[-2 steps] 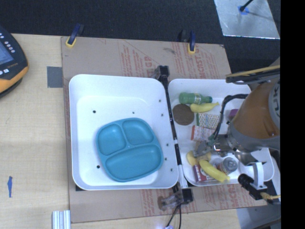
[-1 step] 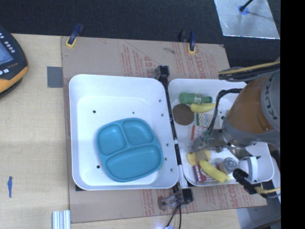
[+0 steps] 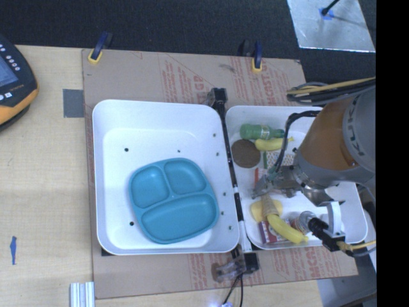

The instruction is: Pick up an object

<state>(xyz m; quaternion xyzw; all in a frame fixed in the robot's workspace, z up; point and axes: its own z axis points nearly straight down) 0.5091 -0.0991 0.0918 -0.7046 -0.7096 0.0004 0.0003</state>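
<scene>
The tool (image 3: 267, 185) hangs low in the right white bin (image 3: 358, 232) above a yellow banana (image 3: 284, 229); its grip cannot be told.

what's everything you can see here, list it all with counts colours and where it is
white bins: 2, white, side by side on the brown board
divided plate: 1, blue, in the left bin
bottle: 1, green, top of the right bin
round disc: 1, brown, right bin, below the bottle
bananas: 2, yellow, right bin, one near the bottle, one near the front wall
clamps: 2, blue and yellow, on the board's far edge
handheld controller: 1, orange and black, far left on the bench
arm: 1, grey with orange band, over the right bin
gripper: 1, dark, low in the right bin's middle
</scene>
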